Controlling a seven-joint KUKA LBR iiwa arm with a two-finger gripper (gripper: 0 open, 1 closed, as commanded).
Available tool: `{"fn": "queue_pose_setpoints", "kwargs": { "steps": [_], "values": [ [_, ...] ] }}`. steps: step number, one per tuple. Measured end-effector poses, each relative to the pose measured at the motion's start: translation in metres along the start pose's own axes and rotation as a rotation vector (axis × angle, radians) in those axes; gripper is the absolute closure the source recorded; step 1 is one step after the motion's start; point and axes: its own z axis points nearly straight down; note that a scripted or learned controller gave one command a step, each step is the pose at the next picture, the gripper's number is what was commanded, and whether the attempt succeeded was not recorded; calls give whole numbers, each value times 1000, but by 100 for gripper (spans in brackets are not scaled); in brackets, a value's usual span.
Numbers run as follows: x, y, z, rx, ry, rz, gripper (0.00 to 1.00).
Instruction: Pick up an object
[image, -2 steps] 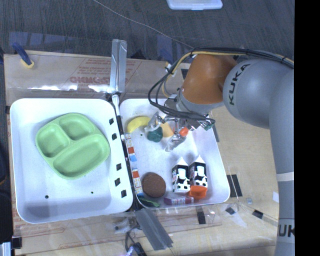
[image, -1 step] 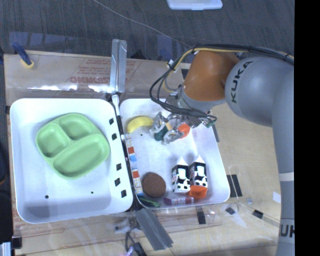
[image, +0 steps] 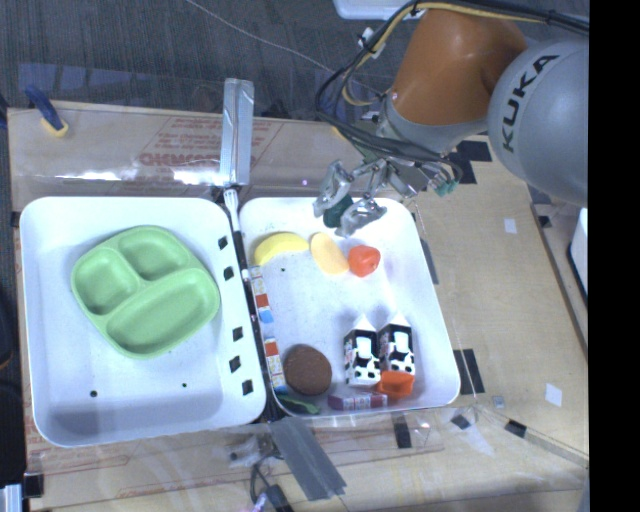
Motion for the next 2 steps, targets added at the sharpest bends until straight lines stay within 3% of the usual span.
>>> {"fn": "queue_pose_setpoints", "kwargs": {
  "steps": [1,2],
  "values": [
    [8,17,154,-12,9,27,100],
    [-42,60,51,-4,1,56,100]
  ]
}}
